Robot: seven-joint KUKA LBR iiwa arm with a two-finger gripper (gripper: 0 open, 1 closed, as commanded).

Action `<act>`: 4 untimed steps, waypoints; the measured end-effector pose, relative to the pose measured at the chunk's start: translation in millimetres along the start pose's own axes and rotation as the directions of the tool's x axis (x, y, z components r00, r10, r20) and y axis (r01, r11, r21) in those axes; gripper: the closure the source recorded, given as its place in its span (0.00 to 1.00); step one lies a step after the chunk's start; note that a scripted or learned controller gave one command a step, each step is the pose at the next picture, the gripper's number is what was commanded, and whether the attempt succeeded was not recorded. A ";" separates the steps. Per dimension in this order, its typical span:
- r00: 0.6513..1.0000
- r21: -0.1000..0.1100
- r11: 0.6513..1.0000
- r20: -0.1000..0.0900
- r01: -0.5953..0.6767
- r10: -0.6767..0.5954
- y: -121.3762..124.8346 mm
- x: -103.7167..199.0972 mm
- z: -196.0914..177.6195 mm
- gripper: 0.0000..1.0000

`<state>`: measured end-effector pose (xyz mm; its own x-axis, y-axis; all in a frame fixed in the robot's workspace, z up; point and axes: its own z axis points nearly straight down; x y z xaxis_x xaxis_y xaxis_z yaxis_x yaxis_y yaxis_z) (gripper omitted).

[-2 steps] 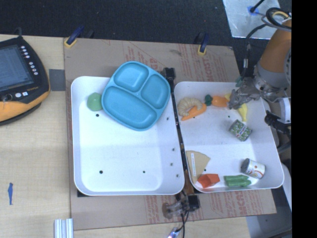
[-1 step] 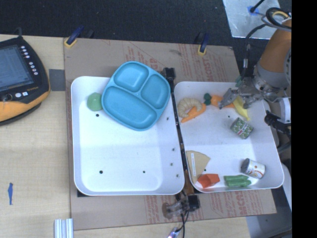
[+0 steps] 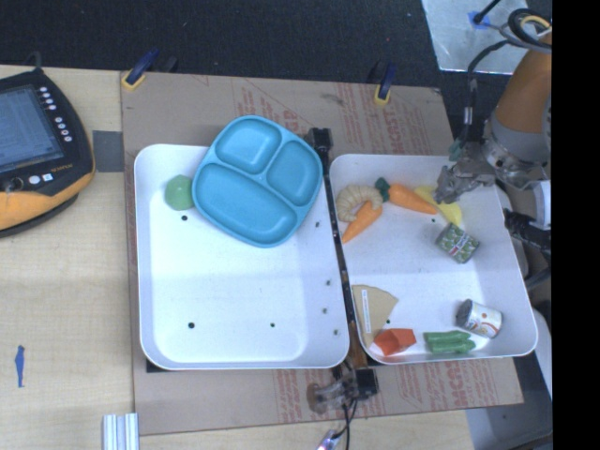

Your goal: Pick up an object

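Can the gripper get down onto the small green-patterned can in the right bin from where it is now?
Probably yes: the gripper hangs just above the small green-patterned can, which lies apart from the other items with bare bin floor around it.

Blue tray point(image 3: 259, 180), orange carrots point(image 3: 412, 198) (green-topped)

Plate point(image 3: 258, 180) in left bin point(image 3: 159, 270), seemingly tilted.

A single fixed camera looks down at a slant from above the bench point(image 3: 75, 279), far enough back to take in both shallow bins whole: the left bin point(image 3: 234, 317) fills the centre, the right bin point(image 3: 497, 279) sits toward the frame's right. The bench's far edge meets dark floor along the top, and the KUKA arm point(image 3: 525, 101) enters from the right.
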<state>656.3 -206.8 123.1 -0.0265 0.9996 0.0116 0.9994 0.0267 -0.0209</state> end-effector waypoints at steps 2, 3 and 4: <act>1.000 -0.017 1.000 0.012 -0.022 0.023 -31.4 -4.5 32.2 0.00; 1.000 -0.016 1.000 0.012 -0.019 0.019 -31.0 -4.6 21.2 1.00; 1.000 -0.016 1.000 0.012 -0.019 0.019 -31.0 -4.5 21.2 0.00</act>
<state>625.0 -211.9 102.4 -0.0076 1.0000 -0.0005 1.0000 0.0076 -0.0050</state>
